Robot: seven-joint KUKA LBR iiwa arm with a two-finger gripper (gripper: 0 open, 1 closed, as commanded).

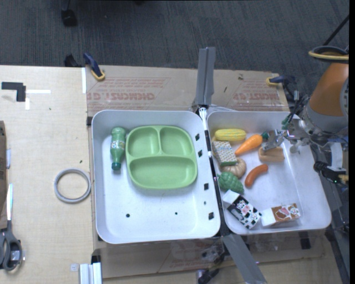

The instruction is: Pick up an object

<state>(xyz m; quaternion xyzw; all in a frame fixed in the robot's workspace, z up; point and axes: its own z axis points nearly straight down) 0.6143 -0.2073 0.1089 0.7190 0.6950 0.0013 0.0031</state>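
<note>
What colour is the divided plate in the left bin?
Light green. The divided plate shows best in the camera view, lying in the left bin.

We see the arm cut off by the right edge, so most of its body lies out of frame. Its gripper hangs over the right bin, and we cannot tell how its fingers stand, nor what the tan piece beneath it is. The scissors run off the left edge. Print on the two small cartons is too small for us to read. The green bottle's label is blurred. A dark object at the top edge is cropped.
</note>
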